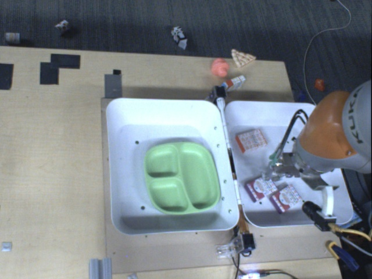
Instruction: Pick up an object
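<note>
- The arm (334,135) reaches in from the right over the right bin (250,118); its pincer (278,168) sits low above the bin floor, just over two small red-and-white packets.
- Packet one (260,188) lies directly under the pincer tip; packet two (286,197) lies just beside it, toward the bin's near wall; a third, paler packet (251,139) lies apart, nearer the far wall.
- Pincer state: cannot be told; the wrist and cabling mask the tip, and nothing is visibly gripped.
- Step in hand, as judged: descent or alignment over a target, probably packet one; the grasp is not yet confirmed.
- Next move calls for: centring on one packet alone, since the two nearly touch; closing on a flat, thin item demands contact low at the bin floor; then a vertical lift.
- The left bin (116,156) holds a green divided tray (181,176); loose items rest on the counter (52,173) beyond the bins.
</note>
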You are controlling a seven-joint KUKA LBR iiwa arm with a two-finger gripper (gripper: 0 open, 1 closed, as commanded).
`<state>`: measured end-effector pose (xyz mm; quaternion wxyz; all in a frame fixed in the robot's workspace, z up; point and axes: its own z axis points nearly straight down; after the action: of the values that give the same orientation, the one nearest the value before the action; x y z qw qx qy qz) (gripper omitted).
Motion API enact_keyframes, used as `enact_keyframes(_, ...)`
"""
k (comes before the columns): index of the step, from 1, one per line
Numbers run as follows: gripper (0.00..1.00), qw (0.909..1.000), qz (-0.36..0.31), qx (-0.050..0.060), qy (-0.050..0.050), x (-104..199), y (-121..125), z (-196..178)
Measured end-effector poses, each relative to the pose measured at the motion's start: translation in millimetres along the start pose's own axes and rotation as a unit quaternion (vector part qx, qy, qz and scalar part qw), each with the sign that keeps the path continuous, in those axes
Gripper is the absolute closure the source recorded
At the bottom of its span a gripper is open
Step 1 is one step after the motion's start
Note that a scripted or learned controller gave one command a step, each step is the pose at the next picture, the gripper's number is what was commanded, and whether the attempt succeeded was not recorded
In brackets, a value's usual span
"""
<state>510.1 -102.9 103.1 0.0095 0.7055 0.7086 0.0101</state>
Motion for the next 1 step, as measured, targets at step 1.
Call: enact_keyframes(1,0.0,1.0,0.0,0.0,0.0,-0.1,-0.1,0.2)
